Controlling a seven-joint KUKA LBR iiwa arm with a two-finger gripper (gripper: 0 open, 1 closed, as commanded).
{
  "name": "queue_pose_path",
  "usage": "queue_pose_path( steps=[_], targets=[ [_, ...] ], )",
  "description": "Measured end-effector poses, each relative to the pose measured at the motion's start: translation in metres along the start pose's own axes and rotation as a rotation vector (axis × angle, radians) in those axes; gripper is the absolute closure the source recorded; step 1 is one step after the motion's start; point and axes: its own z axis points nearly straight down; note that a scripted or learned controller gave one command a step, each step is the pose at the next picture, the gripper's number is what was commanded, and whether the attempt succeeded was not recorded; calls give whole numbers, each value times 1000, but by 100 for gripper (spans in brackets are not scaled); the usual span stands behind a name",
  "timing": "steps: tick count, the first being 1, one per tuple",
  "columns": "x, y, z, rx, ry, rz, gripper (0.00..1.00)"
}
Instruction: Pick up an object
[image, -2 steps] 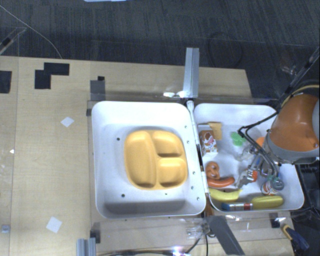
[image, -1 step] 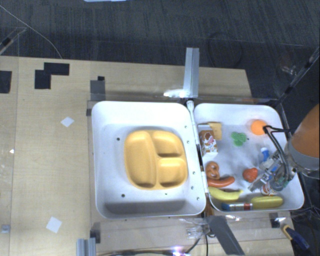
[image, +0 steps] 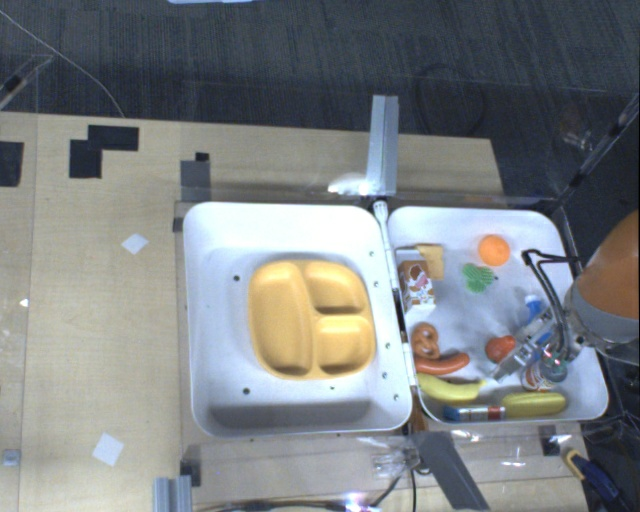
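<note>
On the left sits a white bin (image: 200, 330) holding a yellow divided tray (image: 308, 317), flat and well apart from anything I am working on. A metal divider runs between it and the right-hand bin (image: 455, 222), where the small objects lie. Along that bin's left side are a little printed packet (image: 416, 283), a pretzel (image: 425, 339), a red sausage (image: 446, 363) and, nearest the front wall, a banana (image: 447, 388). Further right come a green piece (image: 479, 277), an orange ball (image: 493, 249), a small red object (image: 501, 349) and a second yellow fruit (image: 533, 403) at the front.

My claw (image: 540, 350) is low in the right bin, just beside the red object; whether it is parted or closed I cannot tell. I judge I am at the reach-and-grasp step, nothing lifted yet. Next calls for settling squarely over the red object, closing, then rising straight.
</note>
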Motion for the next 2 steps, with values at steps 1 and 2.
queue_pose_path(
  steps=[1,2],
  targets=[
    [-44,58,3,-1,-5,390,0],
    [-3,79,2,2,-10,673,0]
  ],
)
